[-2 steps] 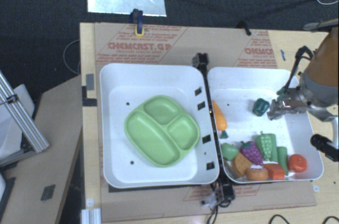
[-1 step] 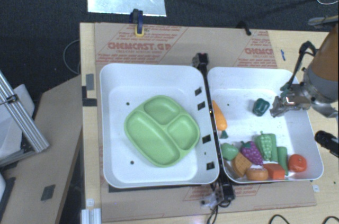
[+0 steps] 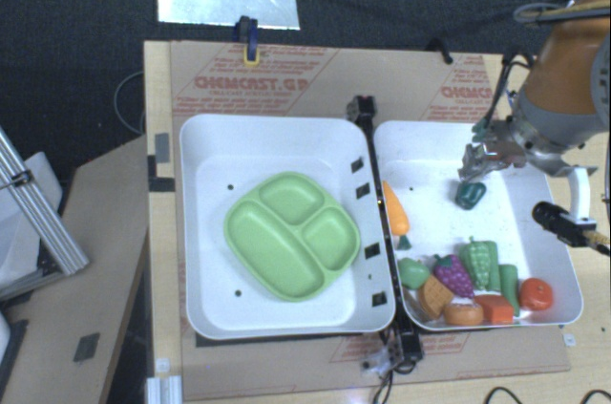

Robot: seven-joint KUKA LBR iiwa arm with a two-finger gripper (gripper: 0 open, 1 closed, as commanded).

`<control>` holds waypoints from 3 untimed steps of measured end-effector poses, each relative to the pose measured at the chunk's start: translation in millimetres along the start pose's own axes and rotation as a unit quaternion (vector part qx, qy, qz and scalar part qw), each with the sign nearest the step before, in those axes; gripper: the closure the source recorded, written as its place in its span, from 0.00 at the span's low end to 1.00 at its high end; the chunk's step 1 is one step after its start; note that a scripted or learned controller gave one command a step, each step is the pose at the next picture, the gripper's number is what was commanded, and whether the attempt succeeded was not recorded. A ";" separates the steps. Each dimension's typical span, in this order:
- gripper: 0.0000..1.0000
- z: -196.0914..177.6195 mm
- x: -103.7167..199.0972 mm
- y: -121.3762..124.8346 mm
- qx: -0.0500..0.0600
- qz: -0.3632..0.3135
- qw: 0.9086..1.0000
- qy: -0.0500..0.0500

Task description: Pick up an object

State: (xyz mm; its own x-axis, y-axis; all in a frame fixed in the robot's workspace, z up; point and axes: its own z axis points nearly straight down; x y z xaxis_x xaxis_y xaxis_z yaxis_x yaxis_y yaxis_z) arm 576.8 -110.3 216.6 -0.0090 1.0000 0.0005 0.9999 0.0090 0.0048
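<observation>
My gripper hangs over the upper middle of the right bin. A small dark teal object lies directly under its tip, touching it or nearly so; I cannot see whether it is gripped. An orange carrot rests against the bin's left wall. Toy foods crowd the near end: a green piece, purple grapes, a green pepper, a green cucumber and a red tomato.
The left bin holds a green divided plate. A black divider with clips runs between the two bins. A black part on the arm overhangs the right bin's right rim.
</observation>
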 end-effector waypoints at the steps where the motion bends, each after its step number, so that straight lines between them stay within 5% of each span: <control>1: 1.00 3.9 22.1 42.7 0.000 0.000 1.000 0.000; 2: 1.00 0.7 44.7 88.4 0.000 0.000 1.000 0.000; 3: 1.00 -18.5 47.0 80.6 0.000 0.001 1.000 0.000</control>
State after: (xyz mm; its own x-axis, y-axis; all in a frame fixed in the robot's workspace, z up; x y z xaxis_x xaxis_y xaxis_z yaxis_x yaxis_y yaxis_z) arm 656.9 -62.5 235.4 -0.0066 1.0000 -0.0002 1.0000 0.0066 0.0045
